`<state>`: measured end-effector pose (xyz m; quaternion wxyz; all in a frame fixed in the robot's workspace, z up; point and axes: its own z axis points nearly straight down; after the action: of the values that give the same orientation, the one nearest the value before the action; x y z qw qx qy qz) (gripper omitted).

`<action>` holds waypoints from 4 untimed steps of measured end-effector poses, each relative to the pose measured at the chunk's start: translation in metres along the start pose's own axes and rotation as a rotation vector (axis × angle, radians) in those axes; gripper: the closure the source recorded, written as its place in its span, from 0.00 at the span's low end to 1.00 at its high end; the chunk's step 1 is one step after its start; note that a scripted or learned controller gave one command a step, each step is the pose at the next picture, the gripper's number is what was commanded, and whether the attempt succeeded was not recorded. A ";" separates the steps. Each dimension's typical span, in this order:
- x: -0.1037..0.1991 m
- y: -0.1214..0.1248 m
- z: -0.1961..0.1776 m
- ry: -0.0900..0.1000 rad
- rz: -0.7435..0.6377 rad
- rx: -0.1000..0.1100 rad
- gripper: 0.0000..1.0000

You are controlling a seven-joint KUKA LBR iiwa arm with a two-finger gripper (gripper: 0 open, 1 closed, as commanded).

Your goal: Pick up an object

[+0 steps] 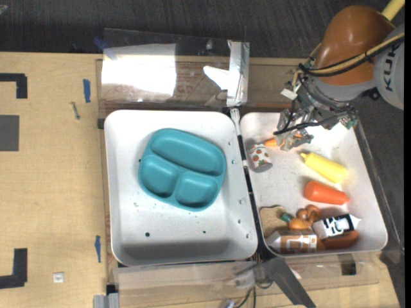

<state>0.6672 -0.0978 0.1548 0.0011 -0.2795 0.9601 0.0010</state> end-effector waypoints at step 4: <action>-0.001 -0.006 -0.106 -0.020 -0.034 0.014 1.00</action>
<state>0.6712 -0.1023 0.2609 0.0127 -0.2956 0.9552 -0.0029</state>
